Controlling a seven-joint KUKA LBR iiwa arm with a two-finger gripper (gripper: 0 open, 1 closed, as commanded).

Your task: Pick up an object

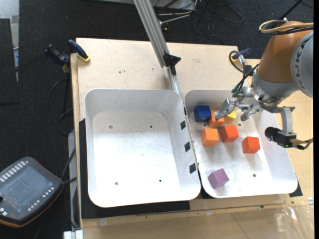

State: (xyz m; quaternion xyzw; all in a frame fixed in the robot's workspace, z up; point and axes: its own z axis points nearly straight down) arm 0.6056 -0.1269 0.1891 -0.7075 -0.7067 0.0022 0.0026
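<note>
Pincer [231,108] of the grey-and-orange arm [284,59] sits low over the far part of the right bin [279,183], directly above the yellow block [230,117]; whether its fingers are spread or pressed together cannot be told from this angle, and no block is seen between them. Yellow block serves as landmark. Touching it on the left is a small orange block [216,119], and further left, just beside that, the blue block [202,113]. Nearer the camera from the yellow block lie two blocks side by side: an orange one [210,136] and a red-orange one [230,133]. To the right of these, apart from them, lies a red block [250,144]. Purple block [218,178] lies well apart, toward the bin's near rim. Left bin [99,103] adjoins the right bin on the desk [124,63]. Handheld control unit [25,190] lies beyond the desk's left edge.
</note>
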